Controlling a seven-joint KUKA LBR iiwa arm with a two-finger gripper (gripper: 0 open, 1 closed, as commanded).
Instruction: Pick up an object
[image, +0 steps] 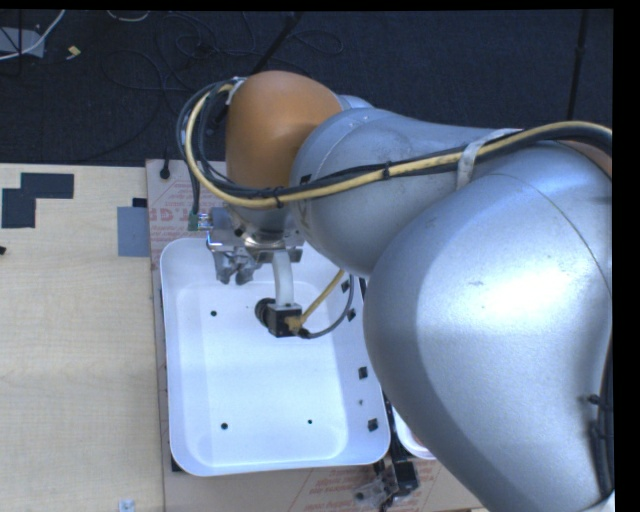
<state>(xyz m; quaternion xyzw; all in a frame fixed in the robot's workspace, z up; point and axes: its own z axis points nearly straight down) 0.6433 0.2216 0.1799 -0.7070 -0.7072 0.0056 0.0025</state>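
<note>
Bench (70, 330) of pale wood bears white bin (260, 420) beneath grey arm (480, 300)

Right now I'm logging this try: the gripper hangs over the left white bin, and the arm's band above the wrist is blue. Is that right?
Not quite. The band is orange, not blue, as the camera view shows. The rest stands: the gripper hangs over the left white bin.
</note>
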